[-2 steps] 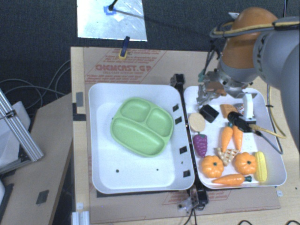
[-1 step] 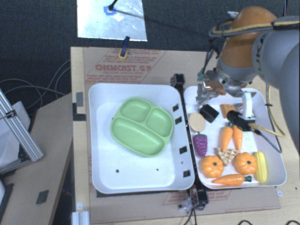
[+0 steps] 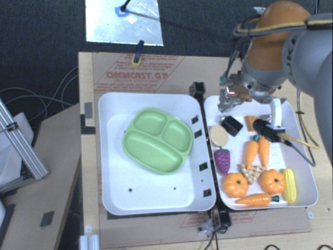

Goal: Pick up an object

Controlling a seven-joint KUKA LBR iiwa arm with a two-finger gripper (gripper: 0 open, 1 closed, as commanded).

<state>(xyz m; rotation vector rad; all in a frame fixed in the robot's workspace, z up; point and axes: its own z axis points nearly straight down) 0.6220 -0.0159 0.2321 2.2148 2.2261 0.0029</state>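
My gripper (image 3: 227, 105) hangs over the back left corner of the right bin (image 3: 307, 177). Just below it in the picture a small black block (image 3: 231, 125) lies on the bin floor, with a gap between it and the gripper. A beige round piece (image 3: 219, 136) sits next to the block, and purple grapes (image 3: 222, 160) lie nearer the front. Further right are two upright carrots (image 3: 251, 152), a waffle-patterned wedge (image 3: 252, 172), two orange pumpkins (image 3: 235, 184), a yellow corn cob (image 3: 289, 185) and a lying carrot (image 3: 255, 199).
The left bin (image 3: 112, 139) holds a green divided plate (image 3: 157, 139). A black-clipped divider (image 3: 204, 139) separates the bins. A small orange piece (image 3: 251, 122) lies behind the carrots. The arm reaches in from the upper right.
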